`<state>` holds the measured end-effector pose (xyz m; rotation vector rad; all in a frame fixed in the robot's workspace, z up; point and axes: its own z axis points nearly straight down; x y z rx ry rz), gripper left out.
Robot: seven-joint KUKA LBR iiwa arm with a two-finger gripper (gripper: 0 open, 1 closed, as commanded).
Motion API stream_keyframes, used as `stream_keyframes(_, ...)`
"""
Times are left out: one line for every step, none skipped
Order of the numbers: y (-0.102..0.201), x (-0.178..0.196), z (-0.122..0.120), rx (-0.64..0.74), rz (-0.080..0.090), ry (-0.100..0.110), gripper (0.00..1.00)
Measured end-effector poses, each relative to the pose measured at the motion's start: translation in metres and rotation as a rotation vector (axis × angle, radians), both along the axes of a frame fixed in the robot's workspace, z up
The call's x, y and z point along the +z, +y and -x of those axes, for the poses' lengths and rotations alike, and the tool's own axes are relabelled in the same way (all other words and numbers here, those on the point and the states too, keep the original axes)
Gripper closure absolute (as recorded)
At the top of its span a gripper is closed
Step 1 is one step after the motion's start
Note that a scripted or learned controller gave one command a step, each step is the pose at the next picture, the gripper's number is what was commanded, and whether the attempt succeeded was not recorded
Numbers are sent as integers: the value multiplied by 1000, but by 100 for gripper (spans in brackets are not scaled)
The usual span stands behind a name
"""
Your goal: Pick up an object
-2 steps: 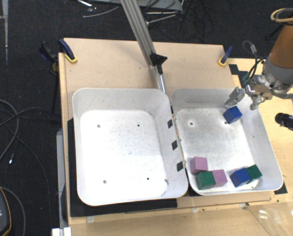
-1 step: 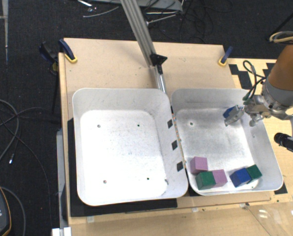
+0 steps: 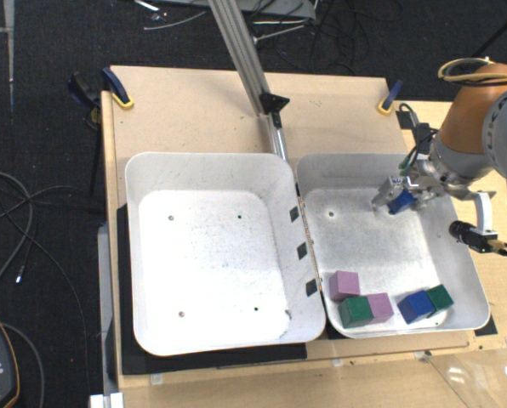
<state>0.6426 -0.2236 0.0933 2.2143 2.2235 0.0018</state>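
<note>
Right of centre in frame: gripper (image 3: 395, 195) raised over right bin (image 3: 381, 236), narrow jaws clasping a small blue block (image 3: 399, 202); remaining blocks (image 3: 381, 304) clustered well below, toward lower right.

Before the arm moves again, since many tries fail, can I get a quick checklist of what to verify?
1. Block between the fingers: ok, a small blue block sits at the gripper.
2. Firm hold: cannot tell.
3. Gripper over the right bin: ok.
4. Block lifted off the bin floor: cannot tell.
5. Other blocks away from the gripper: ok, pink, green, pink, blue and green lie along the near edge.
</note>
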Motion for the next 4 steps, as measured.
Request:
stream_keyframes(0, 13, 0, 0, 1, -2, 100)
stream_keyframes(54, 8, 64, -3, 2, -9, 100)
stream_keyframes(41, 30, 38, -2, 1, -2, 100)
stream_keyframes(123, 56, 21, 6, -4, -1, 100)
